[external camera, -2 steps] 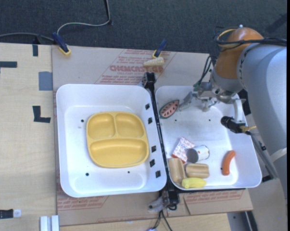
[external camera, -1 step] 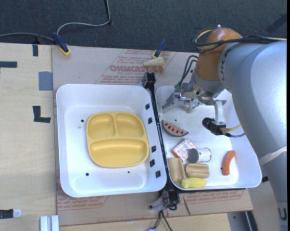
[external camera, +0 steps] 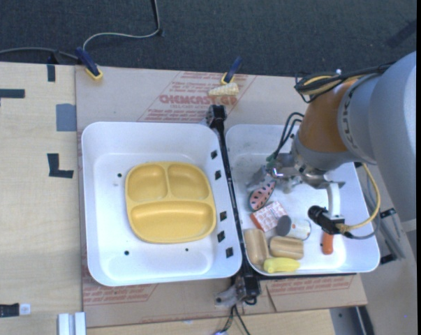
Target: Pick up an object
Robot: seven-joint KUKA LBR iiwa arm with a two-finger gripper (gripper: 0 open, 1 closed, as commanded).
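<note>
left bin (external camera: 98, 208), shallow white plastic: holds one yellow three-compartment plastic plate (external camera: 170, 202), flat, near the middle, with bare white floor on all sides of it.

right bin (external camera: 367, 260), shallow white plastic: touching the left bin along a black divider strip. my arm covers much of its upper right part, so what lies under there is hidden.

contents of right bin, left to right: a red and silver oval fish-shaped item (external camera: 262, 195), details hard to make out; a red and white printed packet (external camera: 269, 217) just below it; a tan cylinder (external camera: 255, 246) upright-lengthwise by the left wall; a dark grey rounded piece (external camera: 283, 225); a tan bread-like roll (external camera: 286, 247) with a yellow banana-shaped piece (external camera: 281, 265) beside it at the front rim; a small orange stick (external camera: 327, 243). these crowd the lower left; little open floor between them.

my gripper (external camera: 278, 173): over the bin's upper left, just above the fish-shaped item. i cannot tell its state, nor whether it has hold of anything.

my arm: grey, orange band (external camera: 322, 124), entering from the right, cut off by the frame edge.
</note>
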